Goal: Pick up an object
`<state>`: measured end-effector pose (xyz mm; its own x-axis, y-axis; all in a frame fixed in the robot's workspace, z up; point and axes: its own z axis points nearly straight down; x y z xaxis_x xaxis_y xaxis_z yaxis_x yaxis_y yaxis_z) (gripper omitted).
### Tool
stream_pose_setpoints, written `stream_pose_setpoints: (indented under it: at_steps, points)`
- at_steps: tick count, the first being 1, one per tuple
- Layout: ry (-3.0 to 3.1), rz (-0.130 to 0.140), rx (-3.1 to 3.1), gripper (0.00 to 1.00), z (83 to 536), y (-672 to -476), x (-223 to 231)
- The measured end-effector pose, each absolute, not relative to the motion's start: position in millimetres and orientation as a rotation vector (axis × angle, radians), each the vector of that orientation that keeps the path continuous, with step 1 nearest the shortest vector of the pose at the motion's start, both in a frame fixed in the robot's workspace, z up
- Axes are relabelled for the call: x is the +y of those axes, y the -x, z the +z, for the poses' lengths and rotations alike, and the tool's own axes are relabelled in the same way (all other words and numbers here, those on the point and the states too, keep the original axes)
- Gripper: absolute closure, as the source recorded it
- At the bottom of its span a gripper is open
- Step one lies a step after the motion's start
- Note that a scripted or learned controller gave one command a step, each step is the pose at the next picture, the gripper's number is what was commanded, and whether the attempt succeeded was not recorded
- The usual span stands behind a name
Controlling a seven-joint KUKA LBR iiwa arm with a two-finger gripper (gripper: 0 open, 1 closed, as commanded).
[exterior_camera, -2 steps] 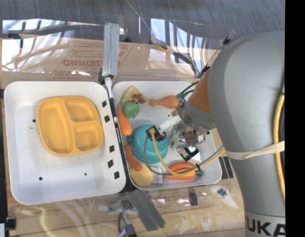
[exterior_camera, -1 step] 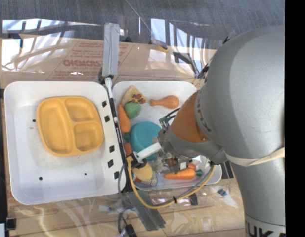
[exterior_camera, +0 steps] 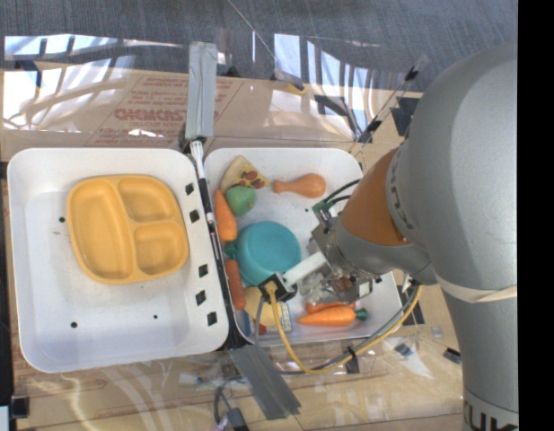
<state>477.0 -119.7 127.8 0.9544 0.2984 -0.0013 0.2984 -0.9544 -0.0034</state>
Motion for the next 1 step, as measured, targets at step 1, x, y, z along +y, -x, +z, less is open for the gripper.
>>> stream_pose_setpoints:
  at_steps: [1]
  points:
    - [3.121, 0.007, -0.324, 1.0, 123.4, -540.3, -111.9]
